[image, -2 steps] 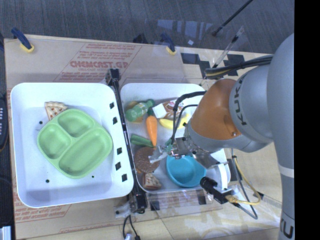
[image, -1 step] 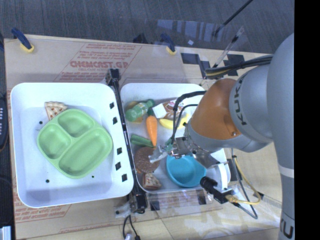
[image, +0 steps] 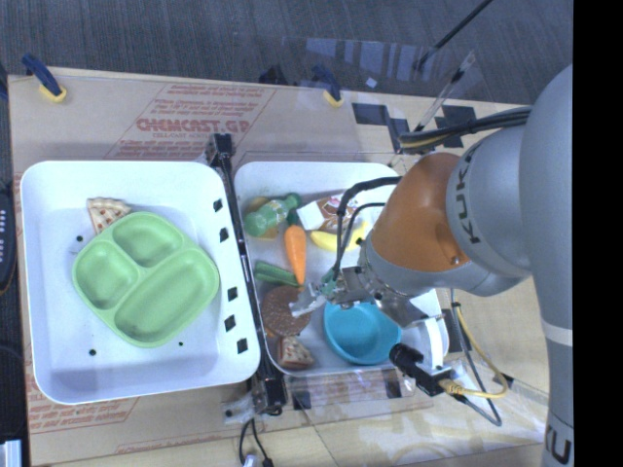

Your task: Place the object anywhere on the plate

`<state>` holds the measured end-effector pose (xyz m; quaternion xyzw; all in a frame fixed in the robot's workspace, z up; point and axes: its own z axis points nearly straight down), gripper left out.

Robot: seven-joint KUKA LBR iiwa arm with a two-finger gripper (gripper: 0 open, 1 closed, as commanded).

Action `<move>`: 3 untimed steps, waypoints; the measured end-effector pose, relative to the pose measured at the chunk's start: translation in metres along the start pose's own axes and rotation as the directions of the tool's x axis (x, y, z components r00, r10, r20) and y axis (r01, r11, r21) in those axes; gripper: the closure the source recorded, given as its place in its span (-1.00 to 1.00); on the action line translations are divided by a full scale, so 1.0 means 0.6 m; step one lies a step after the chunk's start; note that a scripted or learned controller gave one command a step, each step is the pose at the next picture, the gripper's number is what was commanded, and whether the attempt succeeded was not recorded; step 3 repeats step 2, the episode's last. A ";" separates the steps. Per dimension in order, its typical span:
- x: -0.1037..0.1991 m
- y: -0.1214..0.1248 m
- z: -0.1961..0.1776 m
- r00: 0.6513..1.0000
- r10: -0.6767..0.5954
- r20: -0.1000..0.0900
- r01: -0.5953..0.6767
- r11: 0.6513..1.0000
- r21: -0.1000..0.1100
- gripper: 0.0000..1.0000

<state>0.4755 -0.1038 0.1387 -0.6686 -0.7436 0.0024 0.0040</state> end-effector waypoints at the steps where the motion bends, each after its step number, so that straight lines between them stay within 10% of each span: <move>1: 0.010 0.036 0.072 0.993 0.115 -0.001 -0.115 0.993 -0.010 -1.00; 2: 0.131 0.189 -0.092 0.929 0.371 -0.001 -0.371 0.929 -0.004 -1.00; 3: 0.131 0.189 -0.092 0.929 0.371 -0.001 -0.371 0.929 -0.004 -1.00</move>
